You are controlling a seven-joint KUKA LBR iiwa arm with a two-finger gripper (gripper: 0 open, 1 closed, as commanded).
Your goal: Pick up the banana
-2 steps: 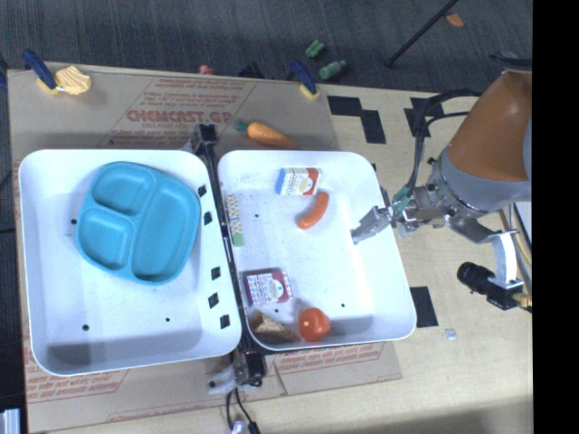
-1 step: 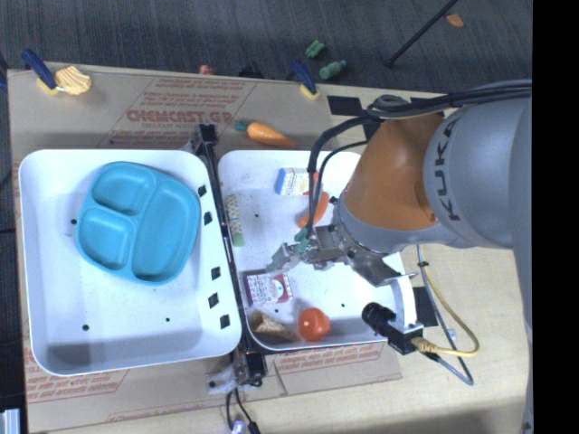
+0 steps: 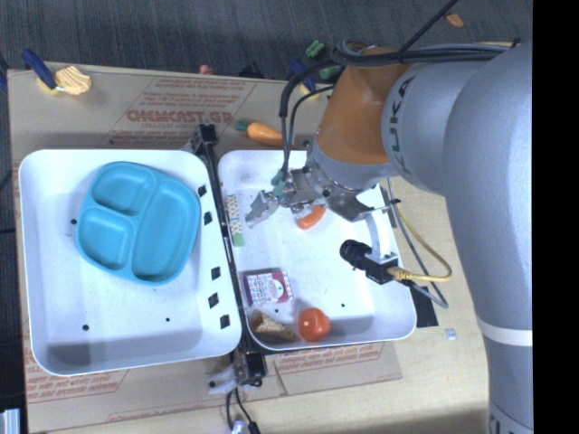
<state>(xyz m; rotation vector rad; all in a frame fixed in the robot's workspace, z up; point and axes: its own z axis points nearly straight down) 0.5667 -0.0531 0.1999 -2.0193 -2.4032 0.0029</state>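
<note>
My gripper (image 3: 268, 204) hangs low over the upper left part of the right bin (image 3: 398, 319), close to the divider between the bins. A small orange-red item (image 3: 310, 217) lies just to its right, partly under the wrist. The wide grey and orange wrist (image 3: 362, 125) hides the bin's upper middle. No object can be made out in the gripper from this angle.
In the right bin lie a red packet (image 3: 268, 287), a brown item (image 3: 270, 327) and a red tomato (image 3: 313, 324) near the front. A blue divided plate (image 3: 137, 221) lies in the left bin (image 3: 54, 333). A carrot (image 3: 264, 134) rests on the cardboard behind.
</note>
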